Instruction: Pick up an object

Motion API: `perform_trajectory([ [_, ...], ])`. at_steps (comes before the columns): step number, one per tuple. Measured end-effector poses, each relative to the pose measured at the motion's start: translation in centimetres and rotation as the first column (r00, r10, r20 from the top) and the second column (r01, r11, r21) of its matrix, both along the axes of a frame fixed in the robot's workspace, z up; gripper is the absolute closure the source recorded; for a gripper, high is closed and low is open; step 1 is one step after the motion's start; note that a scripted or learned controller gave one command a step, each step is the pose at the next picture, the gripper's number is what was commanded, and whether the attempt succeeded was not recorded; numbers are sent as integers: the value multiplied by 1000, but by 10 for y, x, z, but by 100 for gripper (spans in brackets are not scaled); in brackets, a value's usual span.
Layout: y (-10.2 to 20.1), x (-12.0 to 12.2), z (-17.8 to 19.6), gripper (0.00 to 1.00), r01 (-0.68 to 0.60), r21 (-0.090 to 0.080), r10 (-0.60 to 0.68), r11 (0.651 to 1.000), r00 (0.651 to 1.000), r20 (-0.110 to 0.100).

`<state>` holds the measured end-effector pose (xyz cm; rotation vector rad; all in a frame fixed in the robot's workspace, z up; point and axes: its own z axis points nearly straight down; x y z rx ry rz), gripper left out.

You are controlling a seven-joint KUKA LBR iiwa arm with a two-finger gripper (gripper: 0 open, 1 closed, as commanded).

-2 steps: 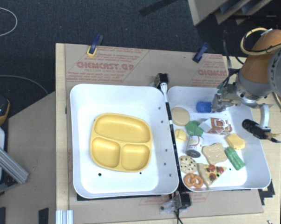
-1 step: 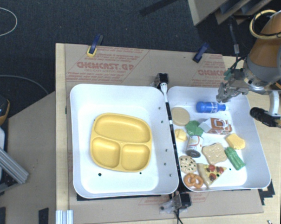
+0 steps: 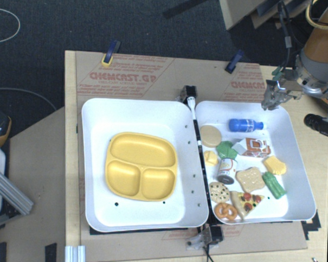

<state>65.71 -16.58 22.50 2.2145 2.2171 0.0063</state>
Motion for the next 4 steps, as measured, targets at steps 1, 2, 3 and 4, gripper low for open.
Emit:
perform_trajectory([
  [1, 63, -7, 4, 100, -5, 5, 5, 1000, 1000, -10],
  [2, 112, -15, 4, 100, -3, 5, 3, 1000, 1000, -11],
  [3, 164, -10, -9, 100, -3, 4, 3, 1000, 1000, -12],
  [4, 153, -14, 4, 100, 1, 3, -1, 1000, 1000, -7],
])
